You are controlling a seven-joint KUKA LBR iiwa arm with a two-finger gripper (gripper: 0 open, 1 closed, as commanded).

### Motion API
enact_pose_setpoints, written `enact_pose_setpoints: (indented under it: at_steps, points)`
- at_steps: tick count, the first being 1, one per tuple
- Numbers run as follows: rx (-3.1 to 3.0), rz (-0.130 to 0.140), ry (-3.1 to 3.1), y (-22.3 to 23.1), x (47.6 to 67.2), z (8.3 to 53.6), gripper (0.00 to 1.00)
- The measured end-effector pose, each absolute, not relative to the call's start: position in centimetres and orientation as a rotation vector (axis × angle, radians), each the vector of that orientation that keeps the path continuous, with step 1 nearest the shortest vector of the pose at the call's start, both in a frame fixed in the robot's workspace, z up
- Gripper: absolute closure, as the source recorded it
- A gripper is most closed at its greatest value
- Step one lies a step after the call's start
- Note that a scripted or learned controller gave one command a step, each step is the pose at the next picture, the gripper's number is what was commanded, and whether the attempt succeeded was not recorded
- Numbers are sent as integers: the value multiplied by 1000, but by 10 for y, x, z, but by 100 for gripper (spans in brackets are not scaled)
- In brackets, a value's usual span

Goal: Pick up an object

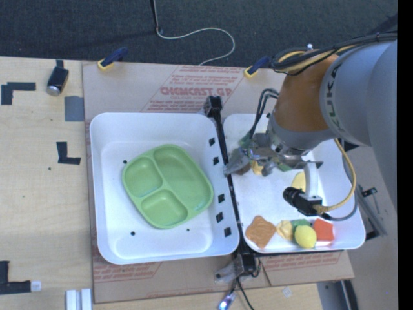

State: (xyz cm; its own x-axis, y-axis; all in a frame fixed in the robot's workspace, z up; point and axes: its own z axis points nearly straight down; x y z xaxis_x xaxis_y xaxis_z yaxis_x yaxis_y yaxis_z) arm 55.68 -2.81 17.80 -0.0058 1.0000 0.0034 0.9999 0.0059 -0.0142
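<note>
Nearest the camera, along the near wall of the right bin (348,243), a row of small items is seen: a tan toast-shaped piece (260,231), a small yellow wedge (285,228), a yellow lemon (306,236) touching a green piece (301,223), and a red block (324,231). The row's long axis is laid parallel to that wall, left to right. A pale yellow item (298,180) is partly hidden beside the black fitting (303,201) on the arm. The gripper (248,158) is lowered over the far left part of the right bin, close to the divider between the bins; whether it is released or clenched cannot be told, and nothing is seen between its parts. In the left bin (103,192), a green divided plate (168,186) is laid flat, its long axis running diagonally from far left to near right.
</note>
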Motion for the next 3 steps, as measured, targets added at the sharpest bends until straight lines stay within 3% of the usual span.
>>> enact_pose_setpoints:
  at_steps: [1, 2, 3]
  points:
    - [-2216, 4, -2222, -32, 560, 194, 100]
    - [-2207, -7, -2234, 58, 532, 251, 100]
    - [-2234, -20, -2229, 6, 548, 420, 100]
